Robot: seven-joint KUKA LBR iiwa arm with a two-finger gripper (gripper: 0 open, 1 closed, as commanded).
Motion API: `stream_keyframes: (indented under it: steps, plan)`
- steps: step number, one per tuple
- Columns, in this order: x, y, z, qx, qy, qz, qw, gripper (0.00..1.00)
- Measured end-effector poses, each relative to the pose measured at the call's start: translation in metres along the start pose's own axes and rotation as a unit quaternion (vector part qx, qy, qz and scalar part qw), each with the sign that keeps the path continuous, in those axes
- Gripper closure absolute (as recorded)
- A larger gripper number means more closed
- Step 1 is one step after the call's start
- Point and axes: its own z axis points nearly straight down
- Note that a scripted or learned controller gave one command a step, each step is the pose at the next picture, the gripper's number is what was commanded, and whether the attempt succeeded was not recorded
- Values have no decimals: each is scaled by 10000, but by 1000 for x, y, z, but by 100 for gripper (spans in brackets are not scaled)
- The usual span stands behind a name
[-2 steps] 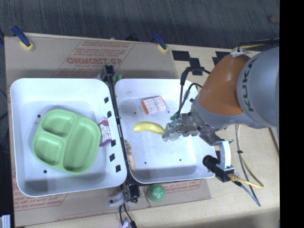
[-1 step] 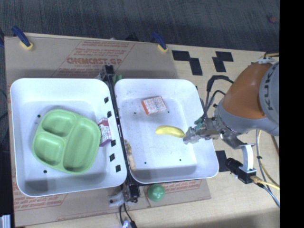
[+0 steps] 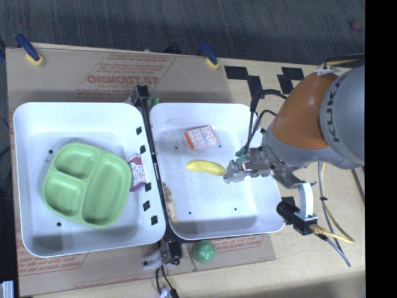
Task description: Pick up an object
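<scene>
A yellow banana [image 3: 205, 167] lies in the middle of the right bin [image 3: 186, 219]. An orange and white box [image 3: 201, 137] rests a little behind it. My gripper [image 3: 234, 172] hangs just right of the banana's right end, close to it, near the bin's right side. The grey arm with its orange band [image 3: 304, 113] reaches in from the right. Nothing shows between the fingers.
The left bin [image 3: 28, 129] holds a green divided tray [image 3: 85, 183] and a small red and white packet [image 3: 137, 171] by its right wall. A green ball [image 3: 203, 251] sits on the cardboard in front of the right bin. Blue clamps hold the cardboard's far edge.
</scene>
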Motion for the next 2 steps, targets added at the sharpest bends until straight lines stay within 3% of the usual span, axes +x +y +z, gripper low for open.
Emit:
stream_keyframes:
  steps: [1, 2]
  plan:
    - [-16, -10, -1, 12, 6, 13, 10000, 100]
    - [3, -9, -6, 14, 8, 2, 10000, 100]
